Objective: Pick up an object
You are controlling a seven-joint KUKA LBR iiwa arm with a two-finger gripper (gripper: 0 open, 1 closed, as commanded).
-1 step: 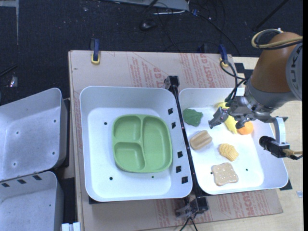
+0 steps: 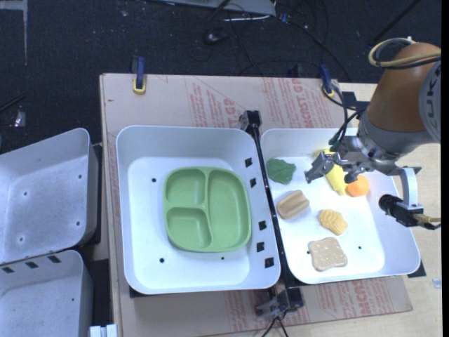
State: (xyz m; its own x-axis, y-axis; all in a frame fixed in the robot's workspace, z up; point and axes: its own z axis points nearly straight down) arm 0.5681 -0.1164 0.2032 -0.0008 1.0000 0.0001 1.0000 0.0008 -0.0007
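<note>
Right bin [image 2: 403, 258] | yellow banana [image 2: 335, 179], curved | orange ball [image 2: 358, 187] touching

Grey arm [image 2: 407, 128] with orange-brown band above the wrist; dark grey metal gripper [image 2: 324, 167]. Just right of gripper: yellow banana-shaped piece [image 2: 336, 180], bright orange round piece [image 2: 358, 187]. Just left of it: dark green leafy piece [image 2: 281, 170]. Below it: tan bread-roll piece [image 2: 292, 204], golden-yellow ridged piece [image 2: 334, 221], pale beige toast slice [image 2: 327, 253] with browner crust. Shallow white right-hand bin [image 2: 400, 258] under these. Well left: shallow white left-hand bin [image 2: 140, 258] holding pale green three-compartment plastic tray [image 2: 208, 209]. Light brown bench board [image 2: 210, 97] with faded red lettering; blue-and-yellow clamps [image 2: 139, 74] at far edge; black speckled floor [image 2: 56, 48]
</note>
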